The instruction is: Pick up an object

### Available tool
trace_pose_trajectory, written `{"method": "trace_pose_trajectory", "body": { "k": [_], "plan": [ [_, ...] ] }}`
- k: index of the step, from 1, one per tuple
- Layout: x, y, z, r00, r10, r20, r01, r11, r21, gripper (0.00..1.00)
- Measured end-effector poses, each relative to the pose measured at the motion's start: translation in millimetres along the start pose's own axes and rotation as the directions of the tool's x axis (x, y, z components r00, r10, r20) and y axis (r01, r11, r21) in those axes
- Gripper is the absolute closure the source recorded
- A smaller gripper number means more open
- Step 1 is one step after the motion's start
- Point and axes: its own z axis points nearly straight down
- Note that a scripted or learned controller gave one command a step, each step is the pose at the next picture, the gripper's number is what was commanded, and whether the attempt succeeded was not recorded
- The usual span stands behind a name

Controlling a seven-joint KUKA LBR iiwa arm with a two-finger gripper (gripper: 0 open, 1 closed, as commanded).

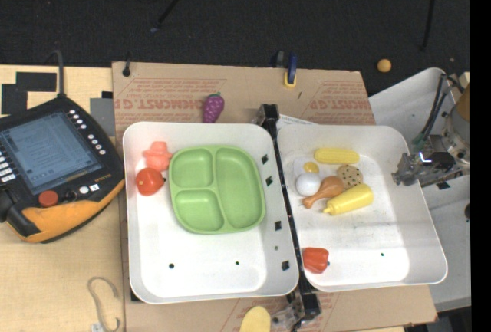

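Observation:
The right bin (383,277) holds a yellow corn-like piece (336,156), a small yellow piece (311,167), a white egg (308,184), a speckled cookie (350,174), a brown drumstick (326,190), a yellow bottle (349,200) and a red pepper (315,259) near its front left corner. My gripper (420,168) hangs at the bin's right rim, to the right of the cookie and the bottle, touching none of them. Nothing shows in its grasp.
The left bin (199,269) holds a green divided plate (216,189), a pink toy (157,154) and a red tomato (150,182). Purple grapes (213,107) lie behind it on cardboard. A teach pendant (54,162) sits far left. A yellow object (255,319) lies at the front.

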Motion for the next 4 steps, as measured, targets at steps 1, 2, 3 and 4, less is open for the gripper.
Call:
{"method": "trace_pose_trajectory", "body": {
  "k": [1,2,3,4],
  "plan": [
    [56.4,-0.9,0.0,1.0,-0.003,-0.002,0.003,1.0,0.003,1.0],
    [107.5,2.8,-3.4,1.0,-0.003,-0.002,0.003,1.0,0.003,1.0],
    [157.2,20.4,-10.0,1.0,-0.004,-0.002,0.004,1.0,0.001,1.0],
    [165.3,37.6,1.8,1.0,0.001,0.001,-0.001,1.0,0.002,1.0]
  ]
}}
